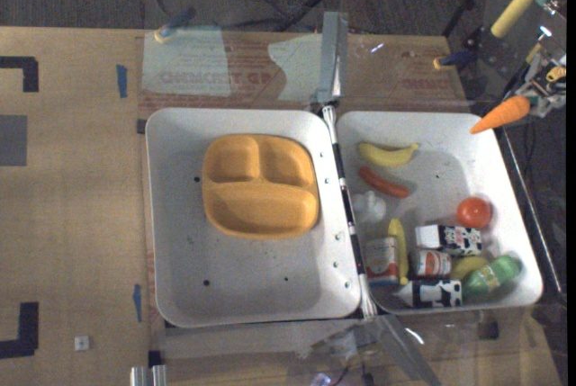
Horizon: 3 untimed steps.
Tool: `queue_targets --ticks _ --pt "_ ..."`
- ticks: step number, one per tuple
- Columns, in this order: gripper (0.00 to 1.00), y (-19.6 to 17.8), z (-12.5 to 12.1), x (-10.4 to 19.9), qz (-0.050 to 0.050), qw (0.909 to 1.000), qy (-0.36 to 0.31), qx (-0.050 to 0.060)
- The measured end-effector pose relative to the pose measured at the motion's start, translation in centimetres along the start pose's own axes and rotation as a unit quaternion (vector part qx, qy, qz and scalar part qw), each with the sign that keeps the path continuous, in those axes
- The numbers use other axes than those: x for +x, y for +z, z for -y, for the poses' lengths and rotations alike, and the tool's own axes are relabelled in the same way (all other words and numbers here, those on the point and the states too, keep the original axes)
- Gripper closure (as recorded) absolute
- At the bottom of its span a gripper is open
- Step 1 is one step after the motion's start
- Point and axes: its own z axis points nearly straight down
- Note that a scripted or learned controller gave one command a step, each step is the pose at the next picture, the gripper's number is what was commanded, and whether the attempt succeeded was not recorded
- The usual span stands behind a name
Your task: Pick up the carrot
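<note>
Milk carton lies low in the right bin; the fingers grip the carrot's thick end, its tip pointing left of them

At the right edge of the camera view, the claw hangs above and just outside the far right corner of the right-hand bin, closed on the thick end of the carrot, whose tip points left and slightly down, clear of the bench.
</note>
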Motion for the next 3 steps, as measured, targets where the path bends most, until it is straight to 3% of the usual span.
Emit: queue_targets --ticks 1,2,3 --pt "1.0 -1.1 0.6 3.1 -0.002 0.9805 0.196 -0.002" --pt "1.0 1.1 8.7 6.4 -0.002 0.9807 0.195 0.0" --pt "1.0 4.0 13.4 7.8 -0.001 0.9782 0.208 0.0"
